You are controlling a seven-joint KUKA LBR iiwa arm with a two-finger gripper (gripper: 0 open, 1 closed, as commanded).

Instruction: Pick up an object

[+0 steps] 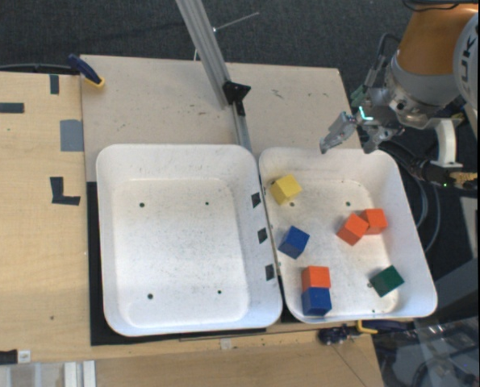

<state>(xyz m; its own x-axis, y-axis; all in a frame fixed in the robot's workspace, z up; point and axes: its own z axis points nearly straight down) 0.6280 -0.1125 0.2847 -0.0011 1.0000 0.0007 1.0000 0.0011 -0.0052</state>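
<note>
Nothing is picked yet: the gripper (351, 133) hangs above the right bin's (413, 216) far edge with fingers apart and empty, and the blocks, like the yellow one (286, 189), lie inside.

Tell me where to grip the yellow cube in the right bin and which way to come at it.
Grip the yellow cube across two opposite flat sides, coming straight down from above. It sits apart from the other blocks, near the right bin's upper left corner, with free space on its open sides. It lies slightly turned, so the hand would probably need rotating to match its faces.
</note>
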